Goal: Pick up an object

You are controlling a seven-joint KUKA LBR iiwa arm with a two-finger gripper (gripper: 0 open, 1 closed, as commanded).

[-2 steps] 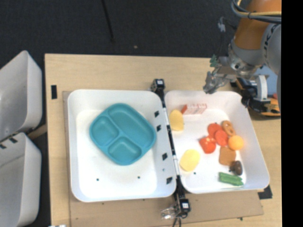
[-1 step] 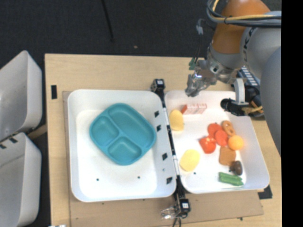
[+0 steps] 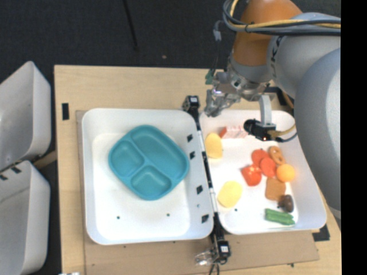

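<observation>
My gripper (image 3: 214, 106) hangs over the far left corner of the right bin (image 3: 307, 202), under the orange wrist band. Just below it lies a small pink and white piece (image 3: 232, 132), and a little nearer a yellow lemon-like toy (image 3: 213, 146). Another yellow piece (image 3: 229, 193) rests lower by the bin's left wall. Toward the right sit red pieces (image 3: 252, 175), an orange ball (image 3: 285, 172), a brown block (image 3: 274, 188), a dark lump (image 3: 285, 203) and a green bean pod (image 3: 279, 216). I see nothing held in the gripper.
A teal divided plate (image 3: 149, 161) lies tilted in the left bin (image 3: 94, 211). The divider between the bins (image 3: 202, 171) runs just left of the yellow toys. The grey arm covers the right bin's far right side.
</observation>
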